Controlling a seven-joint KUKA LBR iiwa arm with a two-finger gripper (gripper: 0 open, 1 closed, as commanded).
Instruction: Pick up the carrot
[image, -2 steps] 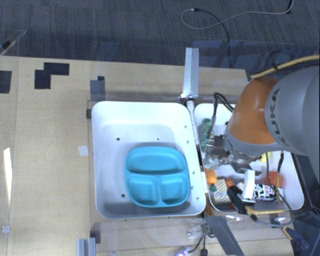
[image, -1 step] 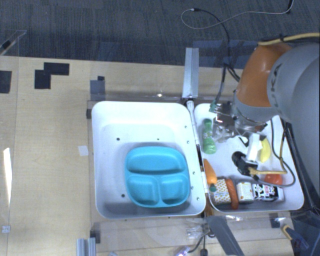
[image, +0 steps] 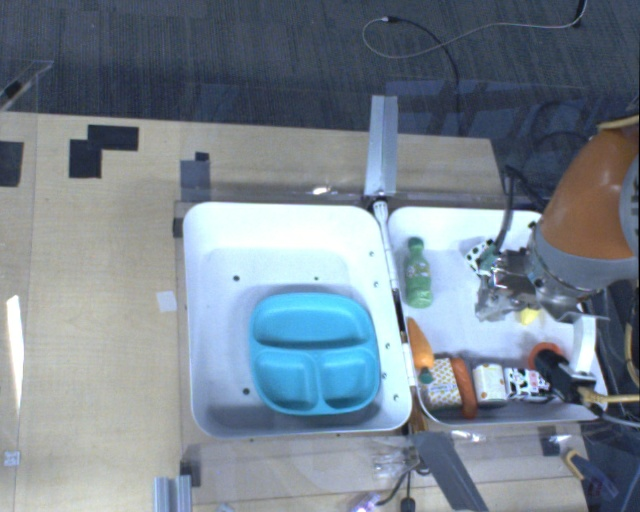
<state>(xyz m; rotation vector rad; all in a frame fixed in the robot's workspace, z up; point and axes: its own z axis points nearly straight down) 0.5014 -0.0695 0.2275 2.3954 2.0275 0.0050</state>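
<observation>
From my remote station I see the table carrying two white bins side by side. The left bin holds a blue divided plate, lying flat toward the bin's near side. In the right bin, a green bottle lies near the dividing wall. The carrot rests against that same wall, just nearer the camera than the bottle, its length tilted along the bin's left edge. Along the near wall of the right bin sit a sausage-shaped brown item, a small printed carton and a black-and-white patterned box, close together. The arm reaches in from the right; the gripper hovers over the right bin's far-right area, well apart from the carrot. I cannot tell whether the jaws are released or clenched.
</observation>
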